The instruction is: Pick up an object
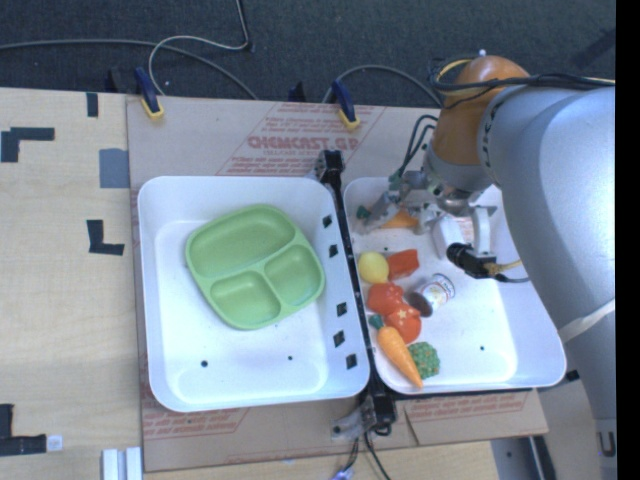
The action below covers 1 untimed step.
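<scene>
Nearest the camera in the right bin (520, 363) lay one carrot (398, 355), slanting along the near-left corner, with one small green broccoli floret (424, 359) just beside it on the right. Just beyond them sat one red tomato (402, 321), touching another red piece (384, 296) on its far side. To the right of these lay one small tin can (434, 293) on its side, its round end facing the camera. Farther still, one yellow lemon (373, 266) rested near the bin's left wall, with one red pepper-like piece (403, 262) just beside it on the right. At the far end of that bin I saw one orange item (400, 221), partly hidden under my wrist.

My pincer (392, 206) hung low over the far-left part of the right bin, close above that orange item. I could not tell whether its fingers were apart or closed, nor whether anything sat between them. My grey arm (560, 198) came in from the right, its orange band (470, 108) above the wrist at the far side.

In the left bin (160, 298) lay one green divided plate (255, 265) with three compartments, set toward the far half. The two bins stood side by side on one worktop (60, 318), touching along their shared edge. Two blue clamps (150, 96) gripped the far edge of the cardboard sheet (270, 143) beneath the bins.
</scene>
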### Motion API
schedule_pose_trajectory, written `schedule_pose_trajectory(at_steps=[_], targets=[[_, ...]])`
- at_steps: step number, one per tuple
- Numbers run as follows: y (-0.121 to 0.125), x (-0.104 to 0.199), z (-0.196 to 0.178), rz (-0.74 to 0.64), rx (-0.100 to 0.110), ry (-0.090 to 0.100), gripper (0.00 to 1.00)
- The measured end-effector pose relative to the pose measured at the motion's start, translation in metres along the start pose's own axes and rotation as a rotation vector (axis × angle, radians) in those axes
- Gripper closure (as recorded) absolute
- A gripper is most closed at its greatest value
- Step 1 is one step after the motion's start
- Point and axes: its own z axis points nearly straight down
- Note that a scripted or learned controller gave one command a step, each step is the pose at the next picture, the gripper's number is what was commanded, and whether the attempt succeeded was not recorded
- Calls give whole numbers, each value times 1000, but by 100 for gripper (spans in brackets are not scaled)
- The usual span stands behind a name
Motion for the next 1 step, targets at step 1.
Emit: schedule_pose_trajectory(at_steps=[1], targets=[[0, 8, 0, 0, -1, 0, 0]])
